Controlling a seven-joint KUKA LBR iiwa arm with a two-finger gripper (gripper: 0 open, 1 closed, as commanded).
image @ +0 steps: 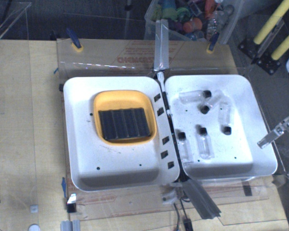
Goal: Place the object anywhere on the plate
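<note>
Clear plastic bottles with black caps lie scattered in the right bin; the yellow plate sits at nine o'clock in the left bin. The tool, at three o'clock, is too cropped to tell its state.

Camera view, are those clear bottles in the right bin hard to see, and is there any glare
Camera view: the clear bottles nearly vanish against the white right bin, only their black caps stand out; soft glare on the bin's floor; the yellow plate in the left bin reads sharply; the gripper at the edge is slightly blurred.
</note>
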